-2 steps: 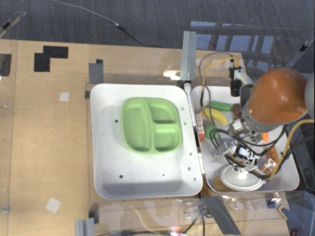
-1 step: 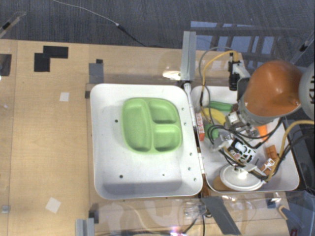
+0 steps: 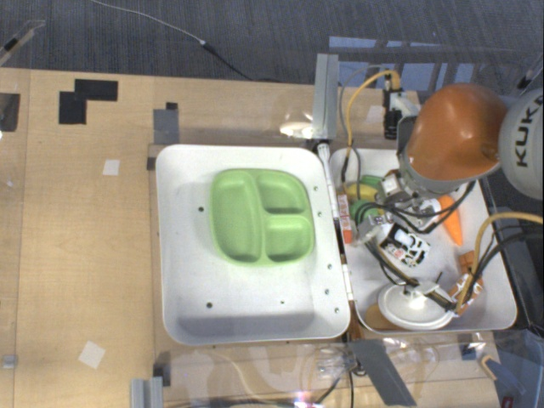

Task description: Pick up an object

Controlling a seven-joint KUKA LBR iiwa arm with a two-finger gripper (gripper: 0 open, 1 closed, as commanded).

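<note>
Two white bins sit side by side on my counter (image 3: 76,253). My left bin (image 3: 183,313) holds a green divided plate (image 3: 259,215). Over the right bin (image 3: 501,308), my hand (image 3: 399,240) hangs among cables; I cannot tell how far open it is. An orange carrot (image 3: 452,221) and white lid (image 3: 415,306) lie nearby, partly hidden.

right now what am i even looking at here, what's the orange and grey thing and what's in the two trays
One camera looks down at a slant on a bench. The grey machine with the orange band is a robot arm reaching in from the right. Its hand hangs low over the right shallow white bin, among wires, so I cannot tell whether it holds anything. That bin has a small white round dish, an orange carrot-shaped piece and something yellow-green. The left white bin holds a green divided plastic plate.
</note>
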